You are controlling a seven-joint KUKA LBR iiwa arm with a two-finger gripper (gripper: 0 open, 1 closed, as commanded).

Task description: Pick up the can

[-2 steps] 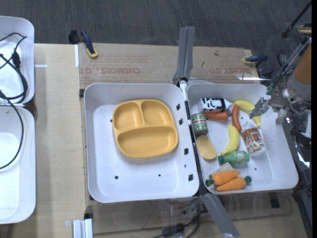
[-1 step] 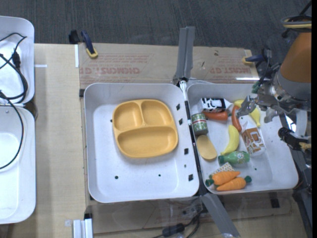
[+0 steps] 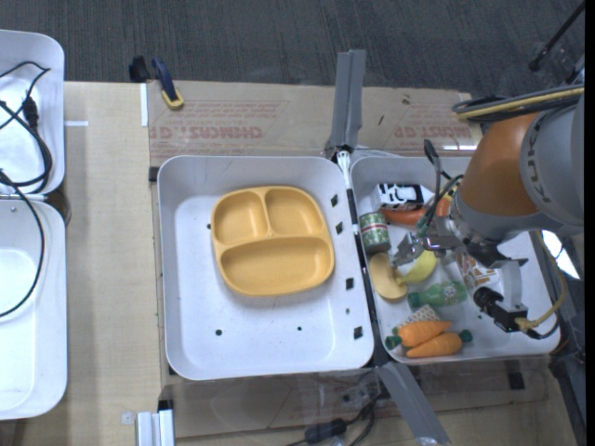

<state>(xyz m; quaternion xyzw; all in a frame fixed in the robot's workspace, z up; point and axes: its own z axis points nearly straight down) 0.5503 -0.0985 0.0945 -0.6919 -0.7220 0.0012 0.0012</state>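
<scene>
I see the can (image 3: 375,231) lying in the right bin (image 3: 548,340) against its left wall, apart from the gripper (image 3: 416,249). The gripper is low over a yellow round fruit (image 3: 421,266); I can't tell its finger state. Carrots (image 3: 430,338) and a green bottle (image 3: 437,295) lie nearer the front, yellow divided plate (image 3: 272,241) in left bin (image 3: 186,342)

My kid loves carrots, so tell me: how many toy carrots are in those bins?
2, at least. Both carrots lie side by side at the near end of the right bin: one, the other just in front. More could be hidden under the arm.
</scene>
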